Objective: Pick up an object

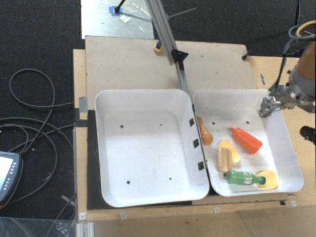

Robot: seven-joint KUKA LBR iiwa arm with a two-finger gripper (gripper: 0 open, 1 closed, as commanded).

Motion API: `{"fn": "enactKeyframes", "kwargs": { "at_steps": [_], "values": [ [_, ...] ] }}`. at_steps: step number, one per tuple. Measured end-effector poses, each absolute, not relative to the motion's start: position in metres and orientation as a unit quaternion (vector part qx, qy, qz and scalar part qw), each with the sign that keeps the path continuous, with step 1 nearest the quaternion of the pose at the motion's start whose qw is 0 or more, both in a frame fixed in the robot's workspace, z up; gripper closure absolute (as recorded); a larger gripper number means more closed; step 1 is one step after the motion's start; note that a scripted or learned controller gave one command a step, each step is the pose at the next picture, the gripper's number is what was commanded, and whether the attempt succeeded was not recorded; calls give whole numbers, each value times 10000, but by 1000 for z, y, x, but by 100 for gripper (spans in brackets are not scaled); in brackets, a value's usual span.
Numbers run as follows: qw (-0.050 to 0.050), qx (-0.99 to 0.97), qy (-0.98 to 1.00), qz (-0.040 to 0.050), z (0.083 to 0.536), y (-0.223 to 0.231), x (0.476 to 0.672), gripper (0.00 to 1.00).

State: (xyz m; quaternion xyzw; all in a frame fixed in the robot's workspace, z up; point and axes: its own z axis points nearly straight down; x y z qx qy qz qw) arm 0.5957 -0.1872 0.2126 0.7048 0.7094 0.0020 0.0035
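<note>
Hand (265, 108) at the right bin's (291, 154) far right rim, grip state unclear, orange bottle (246, 139) lying nearby, apart

Two bins, five small things, one arm.

On the surface (128, 63) stand two white bins side by side: the left bin (106, 132) and the right bin (286, 147). In the right one lie five things, one of each kind (all toy-like): one orange bottle (246, 139), one green bottle (244, 177), one brown gourd shape (204, 133), one hot dog in a bun (226, 157) and one yellow piece (269, 177) by the green bottle's cap. One arm (303, 78) with one pincer (266, 107).
</note>
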Motion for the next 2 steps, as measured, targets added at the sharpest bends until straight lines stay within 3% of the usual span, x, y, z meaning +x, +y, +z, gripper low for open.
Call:
{"fn": "enactKeyframes", "kwargs": {
  "at_steps": [1,2],
  "values": [
    [12,7050,7092,7,209,-187,597,100],
    [-4,7032,7110,10,205,-132,603,100]
  ]
}}
